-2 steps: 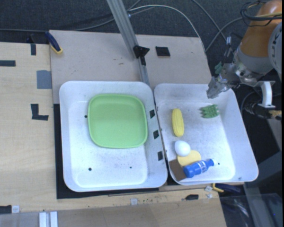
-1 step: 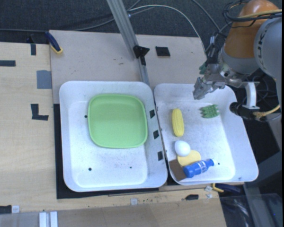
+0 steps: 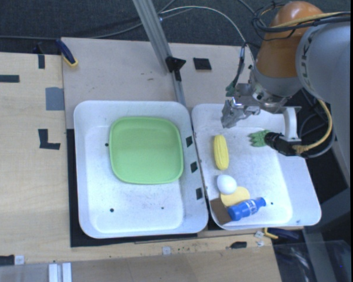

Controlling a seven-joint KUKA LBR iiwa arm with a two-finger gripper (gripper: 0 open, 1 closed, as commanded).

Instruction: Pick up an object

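The grey arm reaches in from the right, its wrist bent downward so the gripper (image 3: 231, 117) hangs over the far corner of the right bin (image 3: 294, 184); whether it is spread or closed cannot be told. Nearer lie a corn cob (image 3: 221, 151), a white egg (image 3: 226, 184), and a blue bottle (image 3: 246, 208). A green plate (image 3: 146, 150) rests in the left bin (image 3: 88, 175).

Yellow corn cob (image 3: 221, 151) lying lengthwise, right bin (image 3: 294, 187)

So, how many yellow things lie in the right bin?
2: the corn cob near the bin's left wall, and a yellow piece under the white egg, beside the blue bottle. More may be hidden.
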